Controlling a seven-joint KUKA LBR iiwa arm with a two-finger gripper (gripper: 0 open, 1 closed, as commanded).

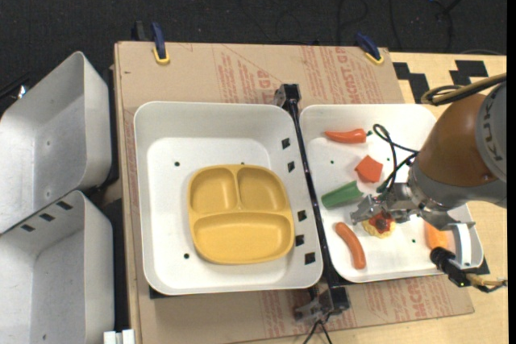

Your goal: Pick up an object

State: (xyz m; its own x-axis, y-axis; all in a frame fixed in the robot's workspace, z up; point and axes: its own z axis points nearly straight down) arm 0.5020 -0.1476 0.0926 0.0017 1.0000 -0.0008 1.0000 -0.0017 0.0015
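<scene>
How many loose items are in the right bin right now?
5 visible: a chili pepper at the back, an orange block, a green piece, a sausage in front, a yellow-red item under the gripper. The arm may hide more.

Bench carrying two white bins

A brown board bench (242, 64) is bearing two shallow white bins side by side, touching along a black seam: the left bin (153, 173) and the right bin (330, 121). Two yellow-and-blue clamps, the left clamp (160, 44) and the right clamp (369, 48), are gripping the board's far edge, well apart from each other.
</scene>
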